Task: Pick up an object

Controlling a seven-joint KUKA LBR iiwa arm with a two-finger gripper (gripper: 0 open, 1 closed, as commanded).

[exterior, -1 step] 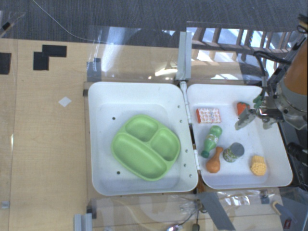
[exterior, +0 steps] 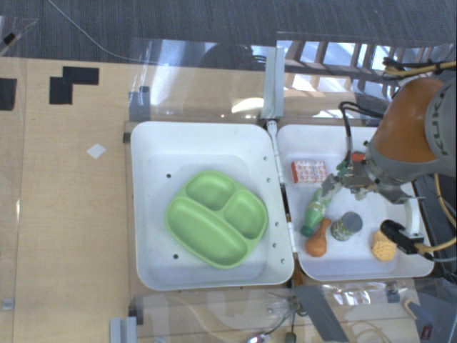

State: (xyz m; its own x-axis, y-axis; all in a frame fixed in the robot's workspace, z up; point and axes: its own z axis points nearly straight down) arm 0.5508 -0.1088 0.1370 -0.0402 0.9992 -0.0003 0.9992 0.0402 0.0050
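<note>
No legible text, brand, number or sign on any surface.

Small red-and-white packet (exterior: 308, 171), lying in the right bin (exterior: 357, 263) just left of the end effector (exterior: 341, 181): carries a printed pattern, too small and blurred to read.

Round grey can (exterior: 346, 226), just below the end effector: top face shows dark mottled print, no letters resolvable.

Green bottle (exterior: 314, 213), below and left of the end effector: no label readable.

Bench (exterior: 64, 213), far left of the end effector: black block-shaped markings (exterior: 71, 83) near the top edge, plain shapes, not characters.
</note>
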